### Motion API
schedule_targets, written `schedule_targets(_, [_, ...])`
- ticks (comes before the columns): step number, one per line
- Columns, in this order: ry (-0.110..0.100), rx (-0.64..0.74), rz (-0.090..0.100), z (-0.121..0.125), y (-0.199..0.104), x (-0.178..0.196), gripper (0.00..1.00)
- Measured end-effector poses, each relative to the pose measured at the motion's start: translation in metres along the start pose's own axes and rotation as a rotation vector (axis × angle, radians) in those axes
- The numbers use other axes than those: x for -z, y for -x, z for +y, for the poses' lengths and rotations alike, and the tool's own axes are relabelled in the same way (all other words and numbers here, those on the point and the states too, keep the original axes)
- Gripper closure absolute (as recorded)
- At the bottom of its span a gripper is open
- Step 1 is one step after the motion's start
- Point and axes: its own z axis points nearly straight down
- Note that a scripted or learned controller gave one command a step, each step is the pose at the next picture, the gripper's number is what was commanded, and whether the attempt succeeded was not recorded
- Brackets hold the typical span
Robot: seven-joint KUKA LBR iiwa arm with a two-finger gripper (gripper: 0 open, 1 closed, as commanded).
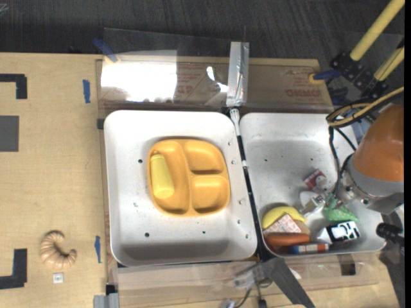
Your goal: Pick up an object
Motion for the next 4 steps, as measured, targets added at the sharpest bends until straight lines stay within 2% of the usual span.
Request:
schedule_targets(1, [0.013, -0.142, -0.011, 0.007, -0.037, -0.003, 1.0])
schedule_targets(2, [0.008, -0.132, 0.0, 0.039, -0.093, 0.094, 1.0])
schedule_targets(3, [0.001, 0.237, 0.001, 0.071, -0.133, 0.115, 1.0])
schedule_targets(4, [0.0, -0.021, 0.0, 0.048, -0.143, 0.175, 1.0])
